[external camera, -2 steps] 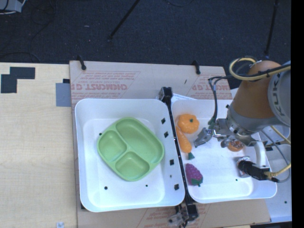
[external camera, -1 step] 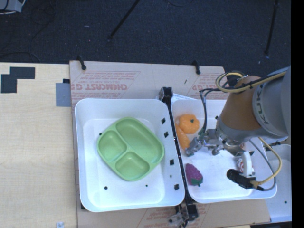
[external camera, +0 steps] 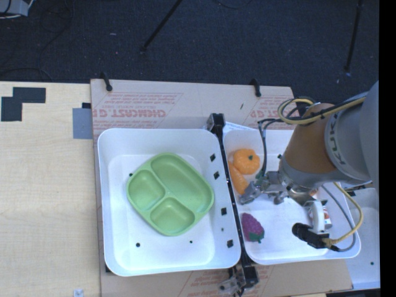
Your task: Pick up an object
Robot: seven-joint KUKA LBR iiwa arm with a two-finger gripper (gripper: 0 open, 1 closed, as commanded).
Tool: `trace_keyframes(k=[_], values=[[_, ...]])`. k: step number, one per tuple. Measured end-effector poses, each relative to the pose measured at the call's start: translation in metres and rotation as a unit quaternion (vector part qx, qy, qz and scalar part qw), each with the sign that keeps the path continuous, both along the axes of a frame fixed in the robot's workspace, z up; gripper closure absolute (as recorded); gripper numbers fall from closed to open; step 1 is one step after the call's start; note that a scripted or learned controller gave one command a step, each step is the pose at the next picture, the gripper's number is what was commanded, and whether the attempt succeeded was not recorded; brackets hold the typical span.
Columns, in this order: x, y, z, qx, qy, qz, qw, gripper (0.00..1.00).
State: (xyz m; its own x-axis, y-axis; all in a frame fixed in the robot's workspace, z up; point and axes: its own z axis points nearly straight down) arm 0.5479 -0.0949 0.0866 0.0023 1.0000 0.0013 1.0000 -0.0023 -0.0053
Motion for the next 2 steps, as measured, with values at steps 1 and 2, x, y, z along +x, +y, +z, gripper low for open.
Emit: trace_keyframes(k=[1, 2], values=[[0.000, -0.002, 0.012, 0.0000, 0.000, -0.003, 1.0000, 1.00], [-0.008, -0.005, 0.070, -0.0006, -0.003, -0.003, 1.0000, 1.00]])
